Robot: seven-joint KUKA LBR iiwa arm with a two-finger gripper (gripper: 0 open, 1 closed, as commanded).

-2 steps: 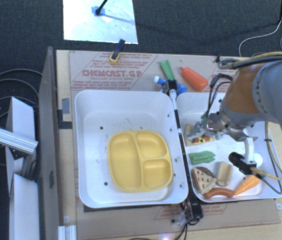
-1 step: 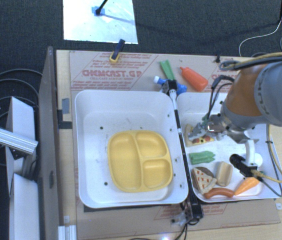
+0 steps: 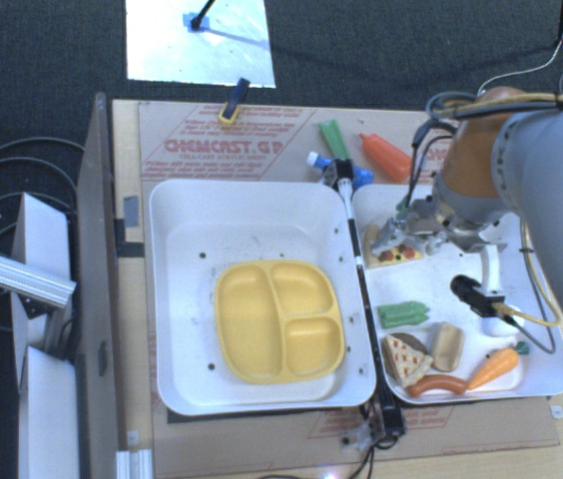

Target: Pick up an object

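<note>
My gripper [image 3: 398,236] is low in the far left corner of the right bin [image 3: 561,372], with the grey arm and its orange band [image 3: 473,153] coming in from the right. A small yellow toy with red spots [image 3: 397,256] lies just below the gripper, touching or nearly touching it. Nearer the front of the same bin lie a green toy piece [image 3: 402,313], a pizza slice [image 3: 404,357], a bread slice [image 3: 447,344], a sausage [image 3: 431,387] and a carrot [image 3: 494,367].
The left bin [image 3: 177,297] holds a yellow divided plate [image 3: 279,319]. A black cable plug [image 3: 473,295] hangs over the right bin. A green toy [image 3: 333,140], an orange toy [image 3: 385,157] and a blue piece [image 3: 359,177] lie behind the bins.
</note>
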